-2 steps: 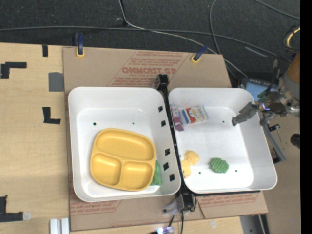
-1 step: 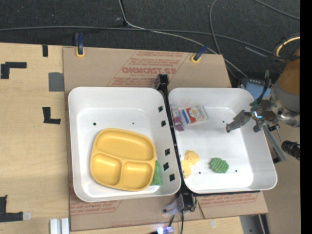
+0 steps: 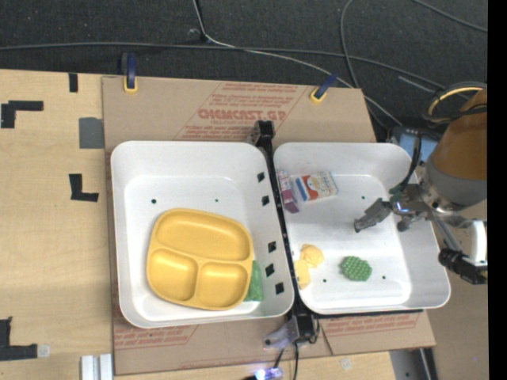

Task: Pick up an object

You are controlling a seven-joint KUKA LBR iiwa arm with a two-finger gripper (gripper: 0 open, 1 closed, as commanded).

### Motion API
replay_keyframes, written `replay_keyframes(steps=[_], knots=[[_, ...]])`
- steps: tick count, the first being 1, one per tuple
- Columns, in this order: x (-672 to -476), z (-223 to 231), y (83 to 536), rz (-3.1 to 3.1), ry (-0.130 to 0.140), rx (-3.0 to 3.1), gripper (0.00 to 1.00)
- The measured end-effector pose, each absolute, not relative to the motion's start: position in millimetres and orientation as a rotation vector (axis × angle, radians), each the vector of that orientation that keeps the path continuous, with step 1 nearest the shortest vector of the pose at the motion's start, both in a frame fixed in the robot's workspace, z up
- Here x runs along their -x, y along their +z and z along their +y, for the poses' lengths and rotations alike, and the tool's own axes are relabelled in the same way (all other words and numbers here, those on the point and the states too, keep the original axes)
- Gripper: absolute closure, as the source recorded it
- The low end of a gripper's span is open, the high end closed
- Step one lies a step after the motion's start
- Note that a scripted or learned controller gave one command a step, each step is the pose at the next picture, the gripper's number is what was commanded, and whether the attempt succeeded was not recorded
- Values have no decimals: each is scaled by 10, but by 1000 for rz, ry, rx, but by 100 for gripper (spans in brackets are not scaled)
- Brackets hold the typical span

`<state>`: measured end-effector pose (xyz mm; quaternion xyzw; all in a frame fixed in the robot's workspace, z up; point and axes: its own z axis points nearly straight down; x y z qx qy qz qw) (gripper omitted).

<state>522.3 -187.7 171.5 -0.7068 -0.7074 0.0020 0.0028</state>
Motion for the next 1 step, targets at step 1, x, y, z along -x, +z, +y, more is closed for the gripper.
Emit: replay_keyframes(steps=[1], knots=[[-5172, -1842, 1074, -2217, 6, 2216, 0]])
